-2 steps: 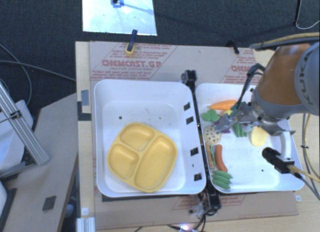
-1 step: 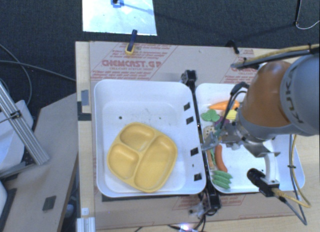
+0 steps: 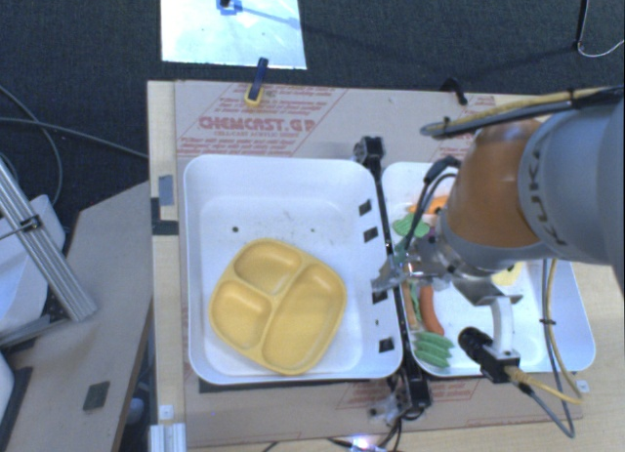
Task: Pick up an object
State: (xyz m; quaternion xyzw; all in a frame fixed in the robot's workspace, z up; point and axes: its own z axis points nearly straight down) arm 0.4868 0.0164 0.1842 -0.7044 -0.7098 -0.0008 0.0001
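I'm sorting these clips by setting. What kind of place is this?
Probably a robotics lab workbench: a grey-and-orange robot arm reaches over two white bins clamped on a protective-film-covered board, with loose cables and dark carpet around.

You have the left bin (image 3: 283, 182) as your landmark: a yellow divided plate (image 3: 278, 305) lies in its near half, tilted cornerwise, with bare white floor beyond it. Just right of that bin, across the black divider (image 3: 386, 245), the grey arm (image 3: 547, 191) with its orange band (image 3: 488, 191) hangs over the right bin (image 3: 581, 343), hiding most of it and the gripper's tips. Near the divider in that right bin you can see an orange carrot-like piece (image 3: 429, 310), and closer to the near edge, a green pea pod (image 3: 434, 348).
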